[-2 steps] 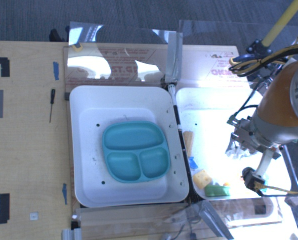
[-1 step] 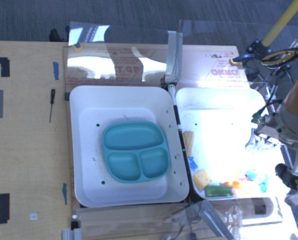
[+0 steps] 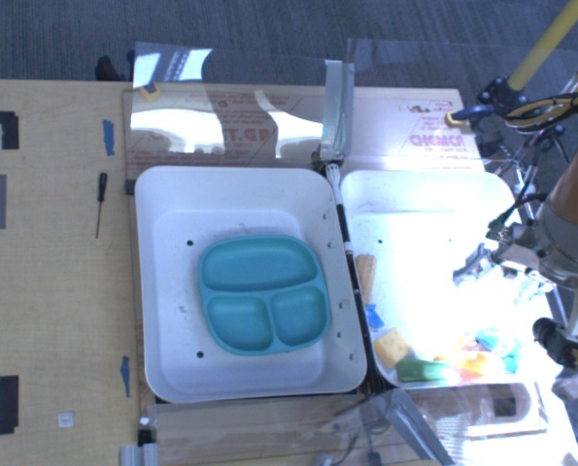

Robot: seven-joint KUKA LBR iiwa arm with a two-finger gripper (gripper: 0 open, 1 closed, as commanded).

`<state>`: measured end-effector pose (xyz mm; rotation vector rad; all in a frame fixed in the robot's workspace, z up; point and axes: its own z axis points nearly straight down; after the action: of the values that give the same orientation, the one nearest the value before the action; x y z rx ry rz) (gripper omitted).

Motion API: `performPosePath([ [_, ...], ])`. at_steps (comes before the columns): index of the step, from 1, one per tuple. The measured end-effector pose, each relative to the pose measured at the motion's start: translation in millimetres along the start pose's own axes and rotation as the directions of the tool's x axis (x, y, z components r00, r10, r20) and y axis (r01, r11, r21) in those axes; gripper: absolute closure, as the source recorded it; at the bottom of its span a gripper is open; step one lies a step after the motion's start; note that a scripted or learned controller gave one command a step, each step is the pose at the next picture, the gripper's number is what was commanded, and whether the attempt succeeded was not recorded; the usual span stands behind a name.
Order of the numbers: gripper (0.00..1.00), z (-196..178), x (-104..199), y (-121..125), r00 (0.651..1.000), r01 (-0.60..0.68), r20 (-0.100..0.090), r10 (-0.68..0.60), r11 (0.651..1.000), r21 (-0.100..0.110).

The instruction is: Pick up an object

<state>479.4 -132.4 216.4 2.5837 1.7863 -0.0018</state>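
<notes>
Camera view: the grey arm is reaching in from three o'clock, its tool (image 3: 473, 265) hanging over the right bin (image 3: 415, 187), whose floor is glaring under strong light. How far the tool is parted cannot be told through the glare, and nothing is showing in its grip. The likely targets are lying well apart from it, bunched along the bin's six o'clock wall: a yellow block (image 3: 391, 347), a green piece (image 3: 422, 368), an orange piece (image 3: 471, 362) and pale blue bits (image 3: 493, 341), with a small blue piece (image 3: 373, 316) and a tan strip (image 3: 365, 275) at the nine o'clock wall. The risk is looking plain: the pieces are crowding each other and hugging the wall, so a descent may be striking the rim, nudging a neighbour, or closing on air. They are appearing small, bright and washed out. The left bin (image 3: 153, 260) is carrying a teal divided tray (image 3: 264, 294) on the wooden surface (image 3: 46, 289).
</notes>
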Motion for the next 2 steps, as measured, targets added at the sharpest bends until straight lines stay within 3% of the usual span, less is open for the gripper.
performPosePath([
  [1, 0.00, 57, 7, -4, 0.997, -0.083, 0.000, 0.083, 0.997, 0.008],
  [2, 0.00, 129, 23, -7, 0.931, -0.365, -0.005, 0.365, 0.931, -0.004],
])
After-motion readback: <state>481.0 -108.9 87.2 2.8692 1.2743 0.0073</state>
